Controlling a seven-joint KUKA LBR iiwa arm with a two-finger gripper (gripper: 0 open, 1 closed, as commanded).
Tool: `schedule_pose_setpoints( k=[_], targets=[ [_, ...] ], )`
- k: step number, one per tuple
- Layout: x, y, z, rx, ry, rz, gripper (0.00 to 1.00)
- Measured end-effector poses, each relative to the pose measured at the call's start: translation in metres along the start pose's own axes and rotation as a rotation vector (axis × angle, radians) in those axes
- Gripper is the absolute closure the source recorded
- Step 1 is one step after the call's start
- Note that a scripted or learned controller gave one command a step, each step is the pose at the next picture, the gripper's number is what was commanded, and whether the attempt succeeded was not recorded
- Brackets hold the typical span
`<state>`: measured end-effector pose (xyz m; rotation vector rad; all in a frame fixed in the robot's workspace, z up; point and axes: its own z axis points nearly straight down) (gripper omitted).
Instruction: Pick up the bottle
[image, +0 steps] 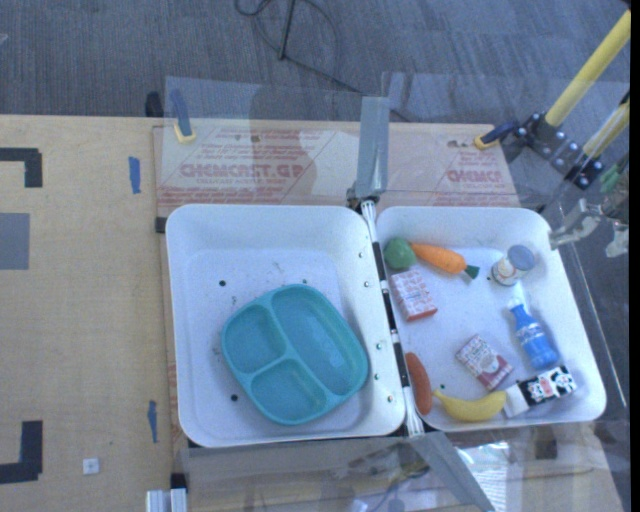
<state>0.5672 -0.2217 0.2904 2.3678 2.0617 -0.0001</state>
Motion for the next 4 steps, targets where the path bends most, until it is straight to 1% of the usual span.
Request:
schedule_pose_setpoints(
  k=[1, 2, 3, 4],
  targets=[
    [0.005, -0.025, 0.194, -0.003, 0.006, -0.147, 0.00],
    [0.003, -0.019, 0.201, -0.004, 0.008, -0.302, 0.00],
    [0.000, -0.017, 0.191, -0.013, -0.001, -0.300, 1.00],
    [0.021, -0.003, 0.067, -0.001, 0.000, -0.114, 1.00]
  ],
)
